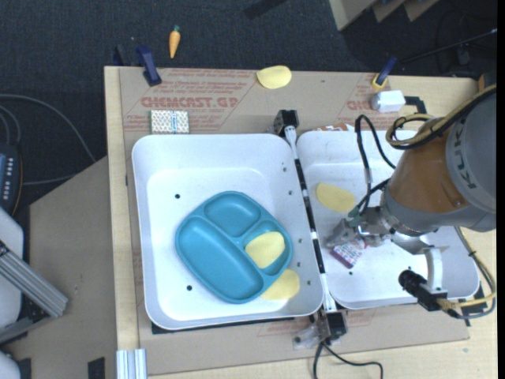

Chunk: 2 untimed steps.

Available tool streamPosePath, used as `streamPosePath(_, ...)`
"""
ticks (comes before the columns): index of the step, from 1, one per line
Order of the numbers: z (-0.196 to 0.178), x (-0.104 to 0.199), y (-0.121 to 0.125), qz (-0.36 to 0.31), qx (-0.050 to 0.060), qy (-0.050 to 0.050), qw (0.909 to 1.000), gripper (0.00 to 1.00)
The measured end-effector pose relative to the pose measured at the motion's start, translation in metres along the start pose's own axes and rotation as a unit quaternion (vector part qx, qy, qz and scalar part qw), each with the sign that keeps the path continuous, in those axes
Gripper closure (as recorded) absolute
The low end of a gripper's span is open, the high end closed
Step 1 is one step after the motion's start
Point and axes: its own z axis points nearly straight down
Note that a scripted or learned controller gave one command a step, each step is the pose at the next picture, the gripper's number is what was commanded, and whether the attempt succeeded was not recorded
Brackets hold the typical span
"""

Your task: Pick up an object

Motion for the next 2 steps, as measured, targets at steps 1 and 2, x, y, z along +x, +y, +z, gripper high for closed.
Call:
streamPosePath(1, -0.010, 0.000, 0.000, 0.000, -0.001, 0.000, 1.0000, 1.00)
streamPosePath(2, -0.101, 0.056, 0.028, -0.001, -0.003, 0.000, 1.0000, 1.00)
